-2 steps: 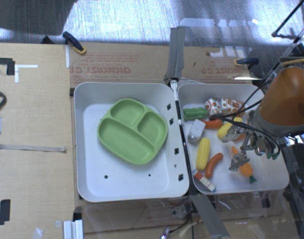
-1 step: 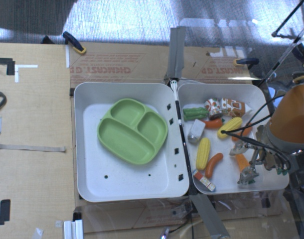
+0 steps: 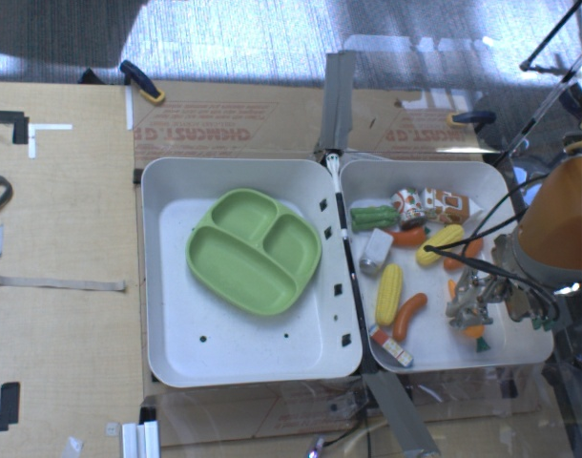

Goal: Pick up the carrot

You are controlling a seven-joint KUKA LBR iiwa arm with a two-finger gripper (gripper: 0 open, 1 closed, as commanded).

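The end effector (image 3: 470,305) is lowered into the right bin (image 3: 496,359), near its front-right corner. The carrot (image 3: 476,331) is seen directly beneath it, touching or just below the metal tip, green end (image 3: 482,344) frontward. Whether it is clamped cannot be told.

This is a robotics lab or test bench, not a home. Two shallow white bins (image 3: 241,370) sit side by side on flattened printed cardboard (image 3: 224,127), which is held by clamps (image 3: 141,81) behind the bins. Left of the bins lies a plain wooden board (image 3: 57,256) marked with black tape corners (image 3: 11,125). Inside the bins are plastic toy foods (image 3: 405,265) and a green divided plate (image 3: 254,250). Black cables (image 3: 549,41) cross above the bins' right side.
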